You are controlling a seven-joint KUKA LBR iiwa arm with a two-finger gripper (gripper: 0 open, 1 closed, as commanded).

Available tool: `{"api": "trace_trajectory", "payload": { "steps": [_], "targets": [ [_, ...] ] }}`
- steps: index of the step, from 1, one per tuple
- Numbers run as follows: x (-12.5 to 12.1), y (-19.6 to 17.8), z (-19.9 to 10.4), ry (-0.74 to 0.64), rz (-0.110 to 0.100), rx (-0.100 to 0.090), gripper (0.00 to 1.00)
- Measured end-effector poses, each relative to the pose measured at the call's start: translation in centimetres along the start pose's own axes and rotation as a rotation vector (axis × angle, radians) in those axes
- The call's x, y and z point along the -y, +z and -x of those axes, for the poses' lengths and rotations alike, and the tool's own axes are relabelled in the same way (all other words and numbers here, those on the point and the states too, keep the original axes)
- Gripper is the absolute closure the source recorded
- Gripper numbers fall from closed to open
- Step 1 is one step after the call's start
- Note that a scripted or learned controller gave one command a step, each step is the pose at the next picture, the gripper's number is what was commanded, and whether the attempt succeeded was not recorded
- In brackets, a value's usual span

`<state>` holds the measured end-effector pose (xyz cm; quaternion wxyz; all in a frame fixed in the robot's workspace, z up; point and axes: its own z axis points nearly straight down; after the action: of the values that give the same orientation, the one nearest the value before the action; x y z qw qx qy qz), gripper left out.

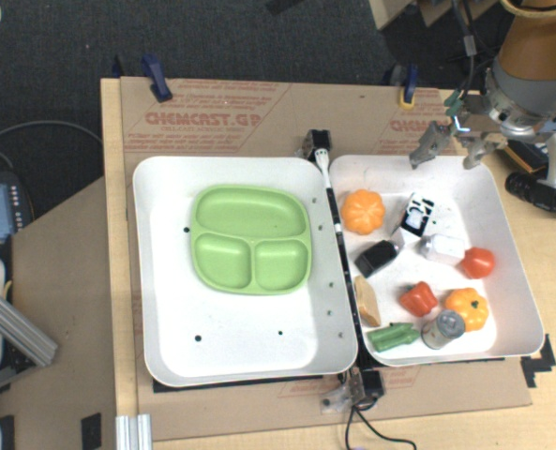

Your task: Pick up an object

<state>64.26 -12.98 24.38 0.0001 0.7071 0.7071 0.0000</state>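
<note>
My gripper [446, 150] hangs open over the far edge of the right bin [512, 216], its two fingers spread wide and nothing between them. Below it in that bin lie an orange pumpkin-like fruit [363, 211], a black-and-white block [416, 216], a white piece [443, 244], a black block [376, 257], a red tomato [477, 262], a red pepper [418, 299], a yellow-orange pepper [467, 308], a grey can [443, 327], a green vegetable [392, 337] and a tan wedge [367, 300].
The left bin [165, 326] holds a green divided plate [251, 239]. A black divider strip [335, 223] runs between the bins. Blue clamps [156, 77] sit on the cardboard at the back.
</note>
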Motion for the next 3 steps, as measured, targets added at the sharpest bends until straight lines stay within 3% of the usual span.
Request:
{"api": "trace_trajectory", "payload": {
  "steps": [1, 2, 3],
  "targets": [
    [8.0, 10.1, -3.8, 0.001, -0.017, -0.005, 0.00],
    [10.6, 14.1, -3.7, -0.002, 0.018, 0.001, 0.00],
    [10.5, 13.1, -3.7, 0.000, 0.023, 0.000, 1.00]
  ]
}}
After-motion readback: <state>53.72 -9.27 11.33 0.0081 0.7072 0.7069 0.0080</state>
